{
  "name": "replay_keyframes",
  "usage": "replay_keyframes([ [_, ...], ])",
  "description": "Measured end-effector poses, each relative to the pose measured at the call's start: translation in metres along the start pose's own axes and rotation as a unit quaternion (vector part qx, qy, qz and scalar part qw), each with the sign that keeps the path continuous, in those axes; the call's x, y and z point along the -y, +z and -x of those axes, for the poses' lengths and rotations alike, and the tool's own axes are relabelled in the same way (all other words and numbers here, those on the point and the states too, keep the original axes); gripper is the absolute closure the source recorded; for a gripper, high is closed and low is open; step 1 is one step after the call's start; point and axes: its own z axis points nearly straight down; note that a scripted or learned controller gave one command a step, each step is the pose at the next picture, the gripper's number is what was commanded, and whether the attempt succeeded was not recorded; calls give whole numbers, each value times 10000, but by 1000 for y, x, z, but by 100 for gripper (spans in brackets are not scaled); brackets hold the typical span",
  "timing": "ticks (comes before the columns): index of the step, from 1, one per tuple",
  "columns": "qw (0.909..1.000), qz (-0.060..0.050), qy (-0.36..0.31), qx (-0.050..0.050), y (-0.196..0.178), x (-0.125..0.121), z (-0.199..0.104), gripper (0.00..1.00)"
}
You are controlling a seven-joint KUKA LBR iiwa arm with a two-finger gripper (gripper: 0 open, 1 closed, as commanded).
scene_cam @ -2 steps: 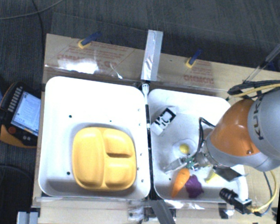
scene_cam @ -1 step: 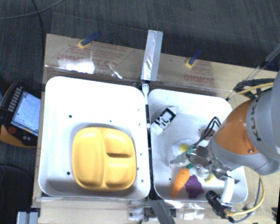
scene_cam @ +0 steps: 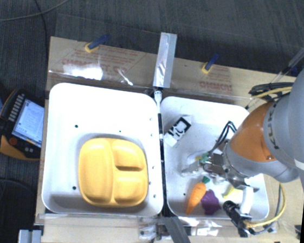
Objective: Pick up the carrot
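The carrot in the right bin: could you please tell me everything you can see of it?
The carrot is a small orange toy, plastic by its look, with a green tip at its upper end. It lies tilted in the right bin, near the front wall, narrow end pointing toward that wall. A purple object sits against its right side. The end effector hangs just above the green tip; contact cannot be told.

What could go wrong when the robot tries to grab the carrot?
The carrot lies right next to a purple toy, so the claw might bump or grab that instead. The carrot also sits near the front wall of the right bin, leaving little room on that side, so it could get pushed against the wall. And the carrot lies tilted, so it might slip out if squeezed near its thin end.
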Motion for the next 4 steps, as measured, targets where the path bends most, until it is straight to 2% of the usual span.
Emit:
replay_keyframes([
  [1,9995,78,-318,29,-1,14,-11,0],
  [2,9994,87,-331,11,-12,12,-13,100],
  [3,9994,62,-331,12,-10,14,-13,0],
  [4,9727,47,-2321,-8,-1,13,0,0],
])
